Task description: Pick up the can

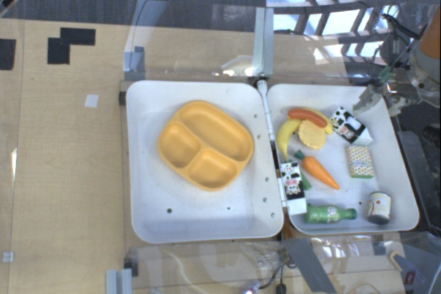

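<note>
The can (pixel 378 206) is small and silvery with a dark label. It stands in the near right corner of the right bin (pixel 406 175), just right of a green bottle (pixel 329 214) that lies on its side. My gripper (pixel 377 105) hangs over the bin's far right corner, well behind the can and apart from it. Its fingers are open with nothing between them, and one grey finger (pixel 363 101) points toward a cow-patterned carton (pixel 346 124).
The right bin also holds a banana (pixel 284 136), a sausage (pixel 308 116), a yellow round piece (pixel 311 136), a carrot (pixel 320 172), a patterned box (pixel 360 162) and a second cow carton (pixel 292 184). A yellow divided plate (pixel 204 144) sits in the left bin (pixel 148 210).
</note>
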`<state>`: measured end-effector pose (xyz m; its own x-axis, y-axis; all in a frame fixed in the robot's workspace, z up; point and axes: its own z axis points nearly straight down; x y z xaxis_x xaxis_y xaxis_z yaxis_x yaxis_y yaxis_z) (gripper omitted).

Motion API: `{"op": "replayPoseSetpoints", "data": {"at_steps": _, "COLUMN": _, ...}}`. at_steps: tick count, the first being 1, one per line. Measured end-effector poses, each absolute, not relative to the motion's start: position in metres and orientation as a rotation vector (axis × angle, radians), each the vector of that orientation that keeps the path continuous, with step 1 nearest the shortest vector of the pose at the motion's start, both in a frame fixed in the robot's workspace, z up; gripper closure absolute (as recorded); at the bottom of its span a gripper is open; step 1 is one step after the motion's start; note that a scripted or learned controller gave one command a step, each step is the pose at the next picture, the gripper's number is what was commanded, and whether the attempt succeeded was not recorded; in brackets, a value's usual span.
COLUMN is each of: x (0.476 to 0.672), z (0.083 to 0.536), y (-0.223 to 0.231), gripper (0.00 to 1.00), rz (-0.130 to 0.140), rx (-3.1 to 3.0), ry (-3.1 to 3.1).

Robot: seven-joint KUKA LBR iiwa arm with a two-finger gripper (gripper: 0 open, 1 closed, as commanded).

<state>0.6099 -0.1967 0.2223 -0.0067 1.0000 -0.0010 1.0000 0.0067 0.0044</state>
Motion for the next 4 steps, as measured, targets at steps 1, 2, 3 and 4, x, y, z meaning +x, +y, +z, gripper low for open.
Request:
{"op": "replayPoseSetpoints", "data": {"at_steps": 1, "x": 0.612, "z": 0.235, "y": -0.195, "gripper": 1.00, "rz": 0.009, "rx": 2.199, "ry": 2.230}}
{"op": "replayPoseSetpoints", "data": {"at_steps": 2, "x": 0.582, "z": 0.422, "y": -0.205, "gripper": 1.00, "rz": 0.007, "rx": 1.999, "ry": 2.410}}
{"op": "replayPoseSetpoints", "data": {"at_steps": 3, "x": 0.582, "z": 0.422, "y": -0.205, "gripper": 0.00, "rz": 0.005, "rx": 2.000, "ry": 2.411}}
{"op": "replayPoseSetpoints", "data": {"at_steps": 4, "x": 0.584, "z": 0.435, "y": -0.204, "gripper": 1.00, "rz": 0.009, "rx": 1.986, "ry": 2.410}}
